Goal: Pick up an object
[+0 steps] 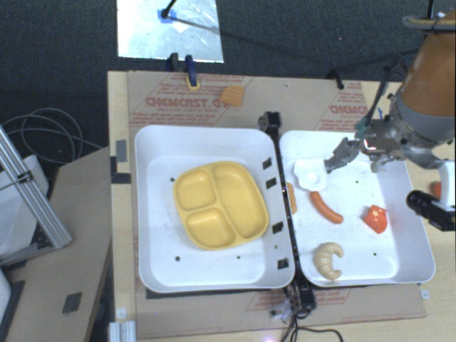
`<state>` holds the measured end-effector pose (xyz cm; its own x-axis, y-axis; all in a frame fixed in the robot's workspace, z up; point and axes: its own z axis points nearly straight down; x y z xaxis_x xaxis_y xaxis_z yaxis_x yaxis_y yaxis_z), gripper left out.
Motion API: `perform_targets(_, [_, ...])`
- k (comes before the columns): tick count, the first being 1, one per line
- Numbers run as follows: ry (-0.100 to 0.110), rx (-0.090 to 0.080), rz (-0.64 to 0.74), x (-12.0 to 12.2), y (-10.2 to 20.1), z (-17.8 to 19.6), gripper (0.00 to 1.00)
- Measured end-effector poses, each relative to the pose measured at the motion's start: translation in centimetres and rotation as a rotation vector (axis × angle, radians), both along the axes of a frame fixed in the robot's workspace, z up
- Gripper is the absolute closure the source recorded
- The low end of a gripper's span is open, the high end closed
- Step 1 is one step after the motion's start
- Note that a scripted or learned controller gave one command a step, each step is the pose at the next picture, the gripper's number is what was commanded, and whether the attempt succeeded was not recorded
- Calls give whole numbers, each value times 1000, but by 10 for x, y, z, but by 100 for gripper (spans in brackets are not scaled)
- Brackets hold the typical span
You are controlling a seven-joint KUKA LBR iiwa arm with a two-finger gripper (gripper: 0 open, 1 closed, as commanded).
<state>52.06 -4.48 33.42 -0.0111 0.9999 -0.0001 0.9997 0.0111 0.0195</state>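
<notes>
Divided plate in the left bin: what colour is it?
Yellow. The plate shows plainly in the camera view.

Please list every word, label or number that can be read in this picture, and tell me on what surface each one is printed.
"CHEMCAST": red print on the brown board under the bins, above the left bin.
A second red print of the same style on the board above the right bin: partly hidden by the arm, too blurred to read with certainty.
No other readable text.
</notes>
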Motion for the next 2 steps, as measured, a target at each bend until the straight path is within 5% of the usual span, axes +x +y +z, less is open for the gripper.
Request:
perform_targets(1, [9,1,-2,-34,46,88,0])
perform_targets(2, [12,-1,-1,-33,43,94,100])
